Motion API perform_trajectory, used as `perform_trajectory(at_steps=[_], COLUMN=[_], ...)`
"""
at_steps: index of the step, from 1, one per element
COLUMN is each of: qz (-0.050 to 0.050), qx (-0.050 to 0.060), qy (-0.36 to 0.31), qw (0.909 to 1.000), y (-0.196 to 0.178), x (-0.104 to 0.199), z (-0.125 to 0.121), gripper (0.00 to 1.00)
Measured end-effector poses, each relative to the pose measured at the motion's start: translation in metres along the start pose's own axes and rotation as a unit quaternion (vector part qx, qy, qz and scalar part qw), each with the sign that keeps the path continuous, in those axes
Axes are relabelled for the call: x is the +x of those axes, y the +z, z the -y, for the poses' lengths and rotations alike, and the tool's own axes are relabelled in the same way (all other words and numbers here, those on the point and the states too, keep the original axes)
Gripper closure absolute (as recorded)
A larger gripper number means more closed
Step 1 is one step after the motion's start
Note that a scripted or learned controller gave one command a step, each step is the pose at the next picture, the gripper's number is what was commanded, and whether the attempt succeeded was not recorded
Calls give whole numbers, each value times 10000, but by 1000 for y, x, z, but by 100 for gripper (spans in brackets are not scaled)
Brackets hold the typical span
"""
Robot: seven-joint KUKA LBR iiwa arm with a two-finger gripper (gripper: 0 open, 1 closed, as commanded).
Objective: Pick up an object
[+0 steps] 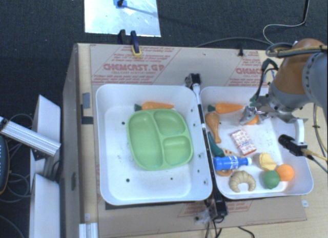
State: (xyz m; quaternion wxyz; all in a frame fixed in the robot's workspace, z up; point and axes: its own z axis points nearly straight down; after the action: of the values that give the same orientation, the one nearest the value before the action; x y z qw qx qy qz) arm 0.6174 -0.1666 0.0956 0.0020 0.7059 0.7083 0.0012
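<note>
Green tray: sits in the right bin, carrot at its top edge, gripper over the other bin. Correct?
Not quite. The green tray sits in the left bin, not the right one, as the camera view shows. The rest stands: a carrot lies at its top edge, and the gripper is over the other bin.

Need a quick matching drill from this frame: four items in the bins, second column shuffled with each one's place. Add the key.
Items:
1. green divided plate
2. croissant
3. blue bottle
4. carrot

Places:
A. right bin, near front wall, left of the green ball
B. right bin, back edge, left of the gripper
C. middle of the left bin
D. right bin, lying just behind the croissant

Pairs: 1-C, 2-A, 3-D, 4-B
</note>
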Motion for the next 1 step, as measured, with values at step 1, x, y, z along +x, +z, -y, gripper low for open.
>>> perform_trajectory(at_steps=[1], qz=[3], qx=[8], qy=[15], qw=[10000], y=[-54], x=[-20], z=[43], gripper=[100])
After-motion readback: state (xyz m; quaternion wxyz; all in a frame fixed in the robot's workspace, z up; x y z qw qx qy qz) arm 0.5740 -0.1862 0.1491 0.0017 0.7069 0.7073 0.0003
